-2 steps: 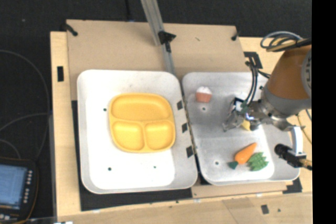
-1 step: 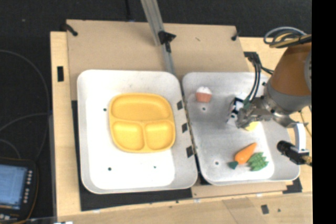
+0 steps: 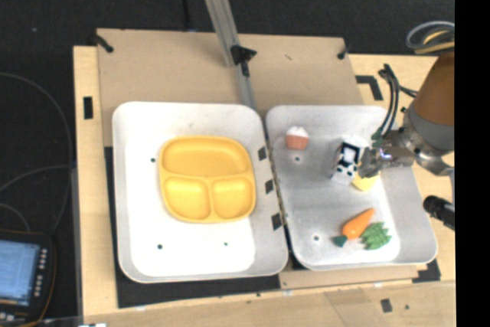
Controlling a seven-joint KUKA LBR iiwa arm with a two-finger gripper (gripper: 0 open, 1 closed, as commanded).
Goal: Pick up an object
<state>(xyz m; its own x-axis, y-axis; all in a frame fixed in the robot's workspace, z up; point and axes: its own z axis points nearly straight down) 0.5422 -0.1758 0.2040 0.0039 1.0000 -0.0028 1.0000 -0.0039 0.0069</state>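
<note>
Pincer [image 3: 373, 167], grip state unclear, over yellow object [image 3: 365, 181]; carrot [image 3: 357, 225] lies diagonally.

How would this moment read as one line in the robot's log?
gripper: right bin, over yellow piece | cow beside | carrot untouched | tray left bin

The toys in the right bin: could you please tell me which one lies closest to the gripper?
The small yellow toy, right under the gripper. The black-and-white toy sits just beside it; the carrot and pink-topped toy lie farther off.
</note>
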